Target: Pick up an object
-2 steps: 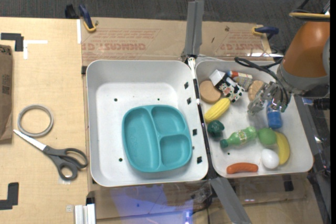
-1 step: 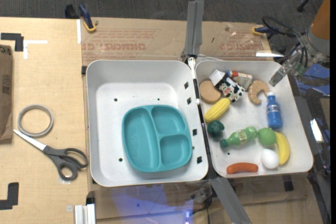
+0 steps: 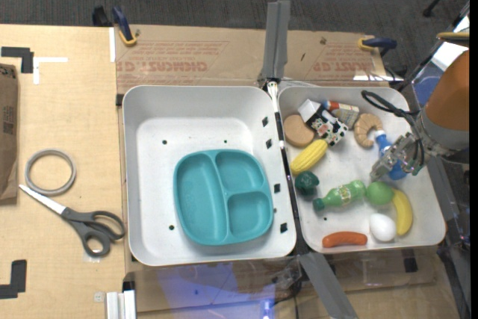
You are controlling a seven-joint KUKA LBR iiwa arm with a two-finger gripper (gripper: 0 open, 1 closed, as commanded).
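teal tray [image 3: 223,196] in left bin [image 3: 142,160], toys (perhaps food) right

Arm [image 3: 452,104] reaching from right, claw [image 3: 394,160] lowered.

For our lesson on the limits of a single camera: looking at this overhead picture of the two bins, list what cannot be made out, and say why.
1. The hand, camera view: small and blurred against a blue object, so whether it grips anything cannot be told.
2. The arm: cut off by the right edge.
3. The black-and-white toy in the right bin: too small and cluttered to identify.
4. The brown paper bag: cut off by the left edge.
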